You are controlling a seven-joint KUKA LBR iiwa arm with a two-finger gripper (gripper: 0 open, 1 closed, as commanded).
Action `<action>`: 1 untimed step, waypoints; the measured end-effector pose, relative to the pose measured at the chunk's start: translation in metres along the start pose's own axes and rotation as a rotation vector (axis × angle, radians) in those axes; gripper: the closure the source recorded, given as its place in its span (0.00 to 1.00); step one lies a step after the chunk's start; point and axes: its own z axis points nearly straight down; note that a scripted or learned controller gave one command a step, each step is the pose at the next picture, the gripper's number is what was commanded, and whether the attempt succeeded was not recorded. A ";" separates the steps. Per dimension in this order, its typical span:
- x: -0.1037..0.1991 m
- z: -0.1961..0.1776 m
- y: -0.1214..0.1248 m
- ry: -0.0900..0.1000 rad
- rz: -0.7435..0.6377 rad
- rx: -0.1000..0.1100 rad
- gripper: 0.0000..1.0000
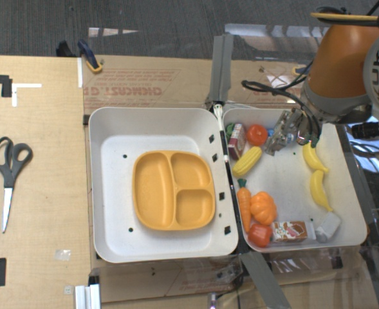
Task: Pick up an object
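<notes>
Two shallow white bins (pixel 105 192) sat side by side; the metal two-finger gripper (pixel 280 136) hovered in the right one beside a small red tomato (pixel 257 134). Jaw state unclear. Nothing was visibly between them.

tray (pixel 174 190): yellow-orange
bins (pixel 105 192): white
bananas (pixel 319 188): yellow
tomato (pixel 257 134): red
pumpkin (pixel 263 207): orange
scissors (pixel 9 172): black handles
surface (pixel 35 237): pale wood
</notes>
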 end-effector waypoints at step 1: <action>-0.050 -0.129 -0.090 0.002 -0.019 0.001 1.00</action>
